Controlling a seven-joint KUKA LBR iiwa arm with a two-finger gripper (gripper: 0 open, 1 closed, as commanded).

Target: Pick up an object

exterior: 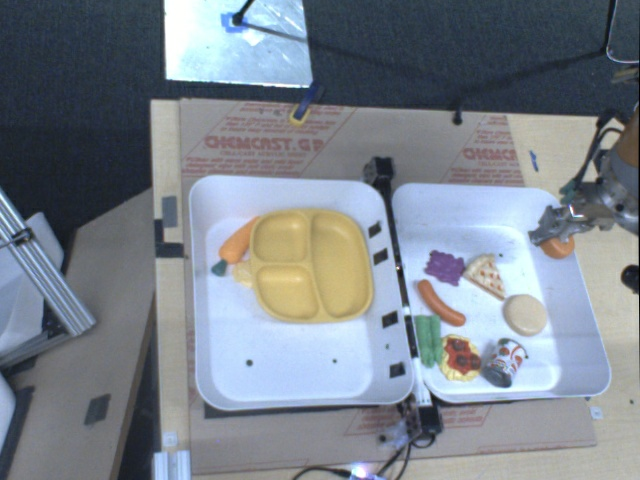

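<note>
Orange piece (558,247) sits just under the hand (549,231) — grip state unclear.

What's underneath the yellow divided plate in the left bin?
A pale yellow item pokes out from under the yellow divided plate's left edge, beside an orange carrot. The plate covers the rest of it, so I can't identify it.

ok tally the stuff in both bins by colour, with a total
orange: 3, carrot, sausage, ball
yellow: 2, tray, pizza slice
purple: 1, grapes
green: 1, pickle
cream: 1, bun
red mixed: 2, pizza, can
total: 10
</note>
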